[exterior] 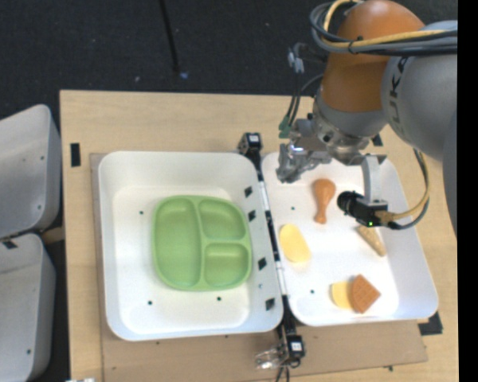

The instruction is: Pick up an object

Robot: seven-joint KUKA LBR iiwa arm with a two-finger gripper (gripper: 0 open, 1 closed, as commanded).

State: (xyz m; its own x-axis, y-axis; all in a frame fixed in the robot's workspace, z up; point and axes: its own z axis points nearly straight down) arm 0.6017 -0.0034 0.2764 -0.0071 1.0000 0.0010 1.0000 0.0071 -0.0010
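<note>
The grey arm (418,86) with its orange band reaches in from the right and hangs over the far end of the right bin (406,293). Its claw (291,168) points down at the bin's back left corner, close to the divider between the two bins; whether the claw is apart or together cannot be told from this slant, and nothing is seen between its tips.

The right bin holds the loose things. A brown drumstick-shaped toy (323,199) lies just right of the claw, its thick end toward the back. A yellow oval piece (295,243) rests near the bin's left wall, nearer the front. Toward the front right sit a small yellow disc (340,294) and an orange-brown wedge (365,293), touching each other. A pale tan stick-like piece (374,240) lies near the right side, beside a small black unit (358,206) with a green light that hangs from the arm by a cable.

The left bin (119,213) carries a green divided plate (201,241) with three compartments, lying flat near its middle. Both bins sit side by side on a light wooden worktop (175,118).
</note>
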